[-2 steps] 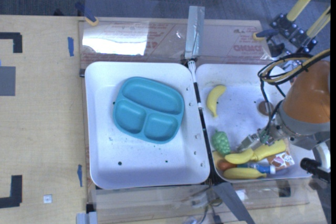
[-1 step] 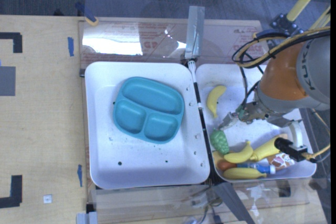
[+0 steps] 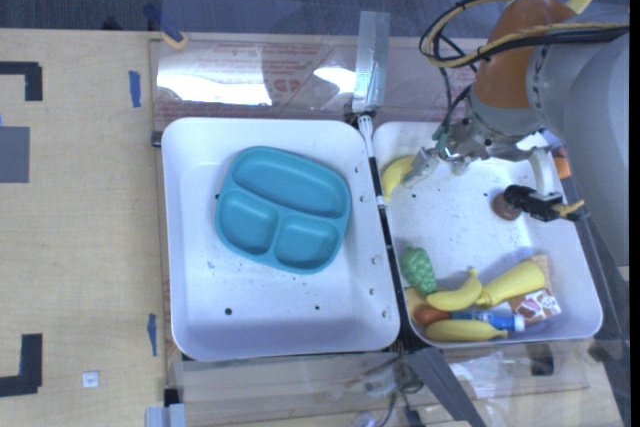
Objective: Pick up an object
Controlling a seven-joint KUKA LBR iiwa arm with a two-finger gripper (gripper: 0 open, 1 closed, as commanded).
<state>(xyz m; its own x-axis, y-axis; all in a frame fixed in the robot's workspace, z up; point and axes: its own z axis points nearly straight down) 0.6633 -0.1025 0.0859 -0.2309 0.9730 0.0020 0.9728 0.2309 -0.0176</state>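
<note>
The right bin (image 3: 570,245) holds several small objects. A yellow rounded piece (image 3: 394,174) lies at its far left wall. A green bumpy piece (image 3: 418,268), a banana (image 3: 456,296), a yellow bottle (image 3: 512,282), a red piece (image 3: 428,315) and a blue-and-white tube (image 3: 482,325) crowd the near side. A brown round piece (image 3: 509,205) sits right of centre. My gripper (image 3: 428,162) hangs low over the bin's far left part, just right of the yellow piece, close to it or touching it.
The left bin (image 3: 190,245) carries a blue divided plate (image 3: 284,208). A raised divider (image 3: 378,215) runs between the bins. The grey arm with its orange band (image 3: 520,45) and cables covers the right bin's far right corner.
</note>
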